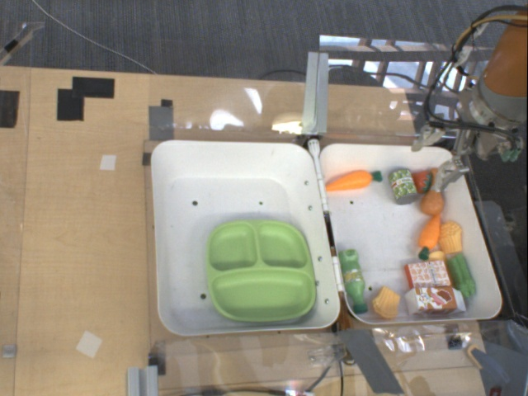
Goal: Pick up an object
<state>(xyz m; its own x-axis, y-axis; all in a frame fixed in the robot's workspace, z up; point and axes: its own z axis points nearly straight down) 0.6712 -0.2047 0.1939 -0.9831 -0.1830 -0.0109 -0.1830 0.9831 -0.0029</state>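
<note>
We hover our gripper [441, 176] over the right bin's [388, 229] far corner; we cannot tell its state. Next, we should descend on the orange toy [432, 204].

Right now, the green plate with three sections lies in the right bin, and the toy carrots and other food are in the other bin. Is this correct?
Not quite. The camera view shows the green plate lying in the left bin, not the right one. The toy carrots, such as the one at, and the other food are in the right bin.
</note>
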